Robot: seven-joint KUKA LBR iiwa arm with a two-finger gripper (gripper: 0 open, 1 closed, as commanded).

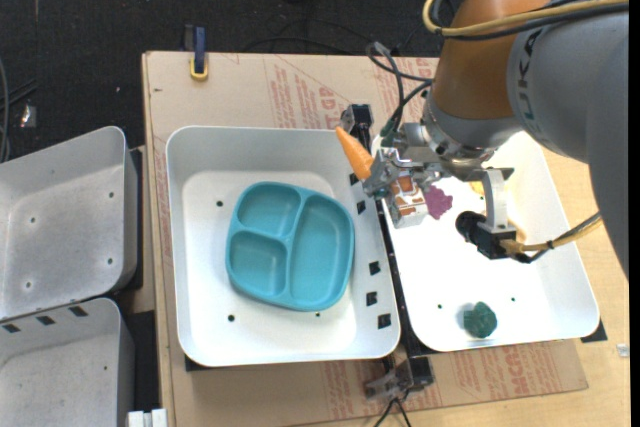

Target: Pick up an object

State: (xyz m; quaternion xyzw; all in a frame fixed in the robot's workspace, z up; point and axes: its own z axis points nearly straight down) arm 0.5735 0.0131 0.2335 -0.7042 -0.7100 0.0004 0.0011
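Single view, from above at a slant.

- Arm (560,65) reaches in from the view's right. Its wrist hangs over the far left corner of the right bin (545,300), close to the divide between the two bins.
- Tool (393,177) sits low at that corner, just above the bin floor. You cannot tell whether it is open or closed; the wrist body hides the working end. You cannot confirm that it is gripping anything.
- Orange carrot (352,150): tilted, at the far right rim of the left bin (185,245), just beside the tool on its left. Whether the two touch cannot be told.
- Brown-and-white block (408,206): on the right bin's floor, directly under or just beside the tool.
- Purple piece (438,203): just to the right of the block, close to it. Its shape is too small to make out.
- Green lump (479,319): near the front edge of the right bin, well apart from the tool and from the other pieces.
- Blue plate (291,246): three compartments, lying flat in the middle of the left bin, apart from the tool.
- Desk (250,80): cardboard-topped, carries both bins side by side. A small blue-and-yellow clamp (200,55) sits at its far left edge.
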